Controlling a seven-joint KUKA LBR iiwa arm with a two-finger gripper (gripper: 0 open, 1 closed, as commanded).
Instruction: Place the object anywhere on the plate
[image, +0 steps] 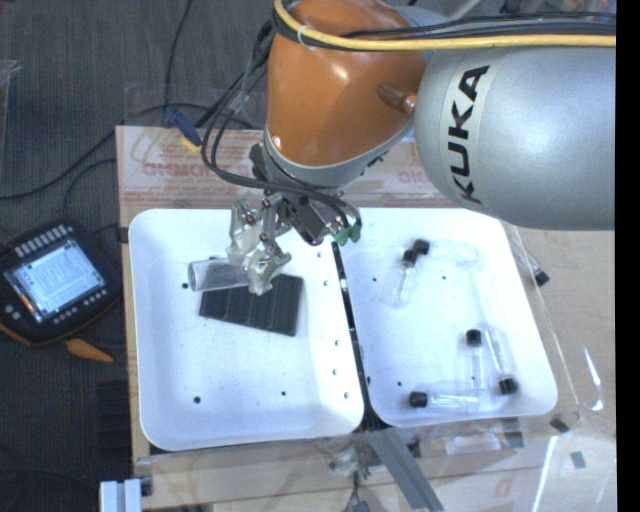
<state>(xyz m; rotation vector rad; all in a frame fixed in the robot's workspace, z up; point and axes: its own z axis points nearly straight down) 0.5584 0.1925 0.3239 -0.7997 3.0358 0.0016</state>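
Over the left bin (170, 400) my pincer (258, 262) hangs low, its tips pinching one end of a clear tube (218, 271). That tube lies touching the dark plate's (252, 304) upper left edge. Four more black-capped tubes (405, 270) sit in the right bin (520, 300).

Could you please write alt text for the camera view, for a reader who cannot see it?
A grey and orange arm's claw hangs over the left bin, just above a dark rectangular plate with a grey object lying at the plate's upper left edge. The right bin holds several clear vials with black caps.
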